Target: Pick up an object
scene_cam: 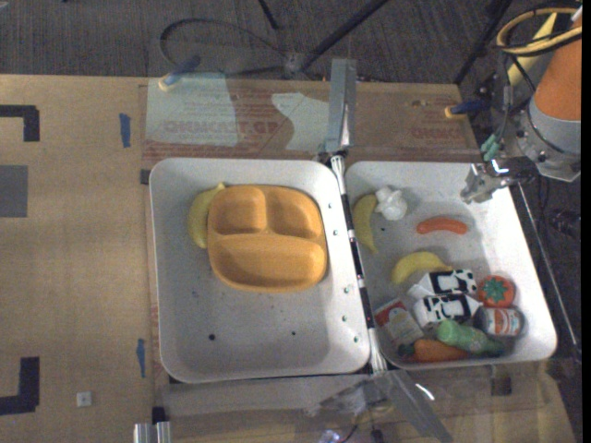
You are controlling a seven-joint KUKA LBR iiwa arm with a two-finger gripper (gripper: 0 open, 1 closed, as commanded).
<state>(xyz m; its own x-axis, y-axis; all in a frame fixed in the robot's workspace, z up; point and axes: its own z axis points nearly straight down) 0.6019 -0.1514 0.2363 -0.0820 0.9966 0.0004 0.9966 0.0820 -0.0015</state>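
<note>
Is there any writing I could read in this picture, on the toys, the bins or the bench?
Pale lettering on the clear sheet behind the bins: upside down and washed out, not readable.
Print on the black-and-white carton: too small to read.
Label on the small can: blurred, not readable.
Nothing else carries legible text.

The arm [561, 90] is cut off by the right edge. The gripper [480, 185] is too small and blurred for its fingers to be judged. A yellow piece [198, 216] is partly hidden under the orange tray [266, 238]. The carrot [430, 350] is partly covered by a green item [469, 338]. The labels on the small packages [441, 300] cannot be read.
</note>
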